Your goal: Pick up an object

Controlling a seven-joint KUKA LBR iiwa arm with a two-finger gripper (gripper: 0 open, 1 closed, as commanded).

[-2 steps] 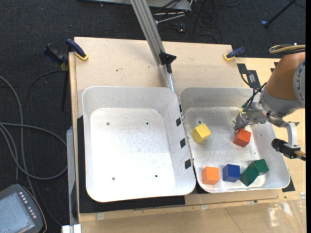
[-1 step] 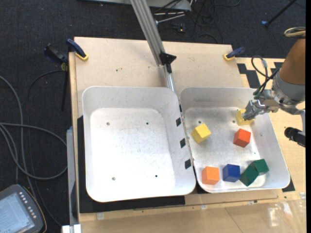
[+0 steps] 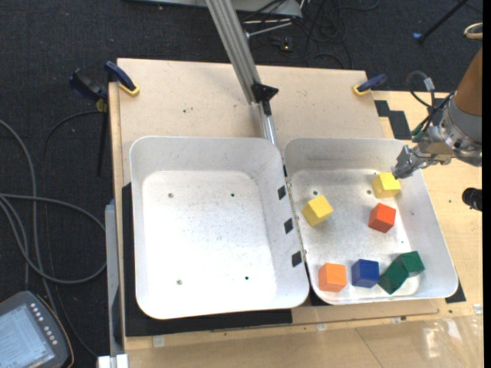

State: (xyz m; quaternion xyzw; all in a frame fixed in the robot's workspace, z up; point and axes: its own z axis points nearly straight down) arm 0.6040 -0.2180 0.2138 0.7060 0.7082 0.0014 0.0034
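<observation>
Blocks fill the right bin (image 3: 430, 228), 7 of them, and any 1 would satisfy the task. Taking that bin as the landmark and starting at its near rim: an orange block (image 3: 332, 277) sits at the near left corner, a blue block (image 3: 366, 273) just beside it, then 2 green blocks (image 3: 401, 269) touching each other toward the near right corner. Further in, a red block (image 3: 382, 218) lies right of the bin's middle, and a yellow block (image 3: 317, 210) lies left of the middle, well apart from the red one. Toward the far right side sits a second yellow block (image 3: 386, 185).

The end effector (image 3: 405, 165) hangs over the bin's far right part, just beside that second yellow block and seemingly above it. Whether its fingers stand wide or narrow I cannot tell; they are too small and dark against the rim. Nothing is visibly between them.

My reading is that the approach step is in hand, with no grasp made. The next move likely calls for centring over the far yellow block, descending, and closing squarely on 2 opposite faces. The bin's wall close by leaves little room on that side.

Beyond the bin, the wooden surface (image 3: 307, 90) carries a clamp (image 3: 368, 84) at its far right corner.
</observation>
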